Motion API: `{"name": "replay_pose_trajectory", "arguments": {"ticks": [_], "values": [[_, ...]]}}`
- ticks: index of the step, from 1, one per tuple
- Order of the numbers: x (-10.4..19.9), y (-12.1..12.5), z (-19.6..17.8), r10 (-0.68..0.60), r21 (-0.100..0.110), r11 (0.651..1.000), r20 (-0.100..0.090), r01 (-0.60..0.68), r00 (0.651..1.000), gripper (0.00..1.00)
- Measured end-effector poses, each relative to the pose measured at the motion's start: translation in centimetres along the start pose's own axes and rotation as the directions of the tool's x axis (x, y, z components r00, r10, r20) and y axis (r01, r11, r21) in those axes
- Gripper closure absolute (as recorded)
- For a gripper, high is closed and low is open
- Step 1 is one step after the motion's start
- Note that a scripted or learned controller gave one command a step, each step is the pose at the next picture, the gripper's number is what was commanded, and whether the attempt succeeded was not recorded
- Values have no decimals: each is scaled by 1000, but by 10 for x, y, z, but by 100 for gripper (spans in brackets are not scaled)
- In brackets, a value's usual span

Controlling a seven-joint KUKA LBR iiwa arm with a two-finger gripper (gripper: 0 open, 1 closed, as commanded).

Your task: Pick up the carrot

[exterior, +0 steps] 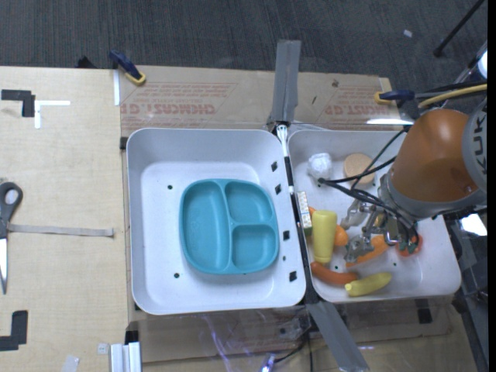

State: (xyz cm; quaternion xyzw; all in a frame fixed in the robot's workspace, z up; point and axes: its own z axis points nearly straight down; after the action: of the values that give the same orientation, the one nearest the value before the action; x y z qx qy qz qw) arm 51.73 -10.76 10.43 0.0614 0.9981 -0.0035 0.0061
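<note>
A: Item one, the bins. What is sitting where?

B: Two shallow white bins are lying side by side on the bench. The left bin is holding a teal divided plate with three compartments, lying flat near the middle. The right bin is carrying the food items and the working end of the arm.

A: Item two, the carrot?

B: The carrot is lying flat on the floor of the right bin, toward the near edge, orange and slightly curved. A yellow banana is lying just beside it, on the side toward the arm. A yellow bottle is standing just behind the carrot, close to the wall shared with the left bin.

A: Other contents of that bin?

B: A crumpled white object and a tan round piece are resting near the far wall. A further orange piece is sitting against the bottle, but what it is I cannot tell.

A: Item three, the arm?

B: The arm's orange band is hanging over the right bin, with black cables running off it. The gripper is reaching down just above and behind the carrot.

A: State of the jaws?

B: Cannot tell; the metal parts and cables are blurring together, and nothing is visibly sitting between them.

A: Item four, the surroundings?

B: Scissors are lying at the left edge of the bench, and a blue and yellow clamp is gripping the far edge.
</note>
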Motion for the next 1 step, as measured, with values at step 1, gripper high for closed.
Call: {"name": "replay_pose_trajectory", "arguments": {"ticks": [1], "values": [[-40,43,-88,312,-3,950,-8,-312,950,100]]}}
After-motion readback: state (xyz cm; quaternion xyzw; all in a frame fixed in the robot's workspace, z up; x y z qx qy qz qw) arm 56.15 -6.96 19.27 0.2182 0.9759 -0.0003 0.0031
